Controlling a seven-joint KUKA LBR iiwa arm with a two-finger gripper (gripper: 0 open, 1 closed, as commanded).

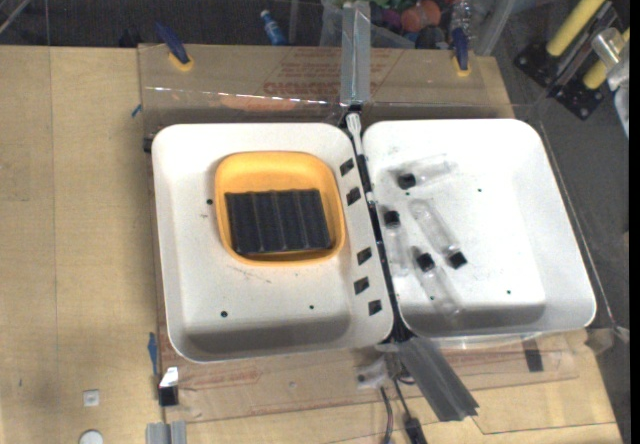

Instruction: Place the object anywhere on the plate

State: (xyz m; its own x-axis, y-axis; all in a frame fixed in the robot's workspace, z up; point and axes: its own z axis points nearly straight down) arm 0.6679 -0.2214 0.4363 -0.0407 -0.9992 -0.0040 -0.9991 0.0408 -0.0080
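Left bin: ribbed object's ridges front-to-back

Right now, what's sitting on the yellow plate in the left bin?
A dark ribbed rectangular block lies flat on the yellow plate, covering most of its middle. Whatever may be under the block is hidden.

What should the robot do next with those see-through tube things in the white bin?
Probably bring the arm in over the right bin and lower toward one of the clear tubes with black caps. They lie loose there, none is on the orange plate in the left bin, and a dark ridged block already sits on that plate.
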